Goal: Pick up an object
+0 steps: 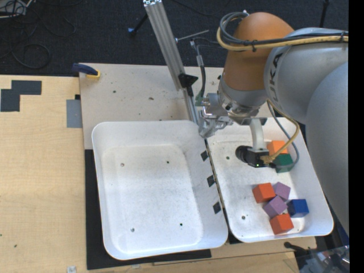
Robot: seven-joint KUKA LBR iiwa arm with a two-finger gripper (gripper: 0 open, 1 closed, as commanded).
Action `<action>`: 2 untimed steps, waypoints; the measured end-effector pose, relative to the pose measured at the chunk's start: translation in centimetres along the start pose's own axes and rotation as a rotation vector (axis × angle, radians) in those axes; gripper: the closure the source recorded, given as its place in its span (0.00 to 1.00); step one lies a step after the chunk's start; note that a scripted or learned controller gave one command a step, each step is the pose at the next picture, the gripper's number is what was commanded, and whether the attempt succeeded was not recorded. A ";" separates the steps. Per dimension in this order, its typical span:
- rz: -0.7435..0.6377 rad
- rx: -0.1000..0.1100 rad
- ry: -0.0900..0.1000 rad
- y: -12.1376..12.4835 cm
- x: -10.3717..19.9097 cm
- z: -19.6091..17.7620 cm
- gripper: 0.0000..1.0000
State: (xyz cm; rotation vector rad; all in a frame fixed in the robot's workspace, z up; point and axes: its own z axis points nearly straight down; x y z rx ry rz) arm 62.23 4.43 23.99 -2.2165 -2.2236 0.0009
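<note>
Jaws at bins' shared rim point(207, 166), coloured blocks point(276, 205) well apart

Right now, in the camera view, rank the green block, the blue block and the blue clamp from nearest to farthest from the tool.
1. The green block, in the right bin by its right wall, nearest the tool.
2. The blue block, same bin, toward its front right corner.
3. The blue clamp, on the bench, at the far left corner.

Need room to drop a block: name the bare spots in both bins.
Left bin: whole floor bare. Right bin: bare strip along its left wall, below the tool. Crowded at its right: green block, orange blocks, purple blocks, blue block.
</note>
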 end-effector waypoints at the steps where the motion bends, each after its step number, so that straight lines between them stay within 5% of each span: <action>1: 0.000 0.000 0.001 1.5 5.2 0.5 1.00; 2: -0.003 0.001 -0.002 1.5 5.2 0.5 0.00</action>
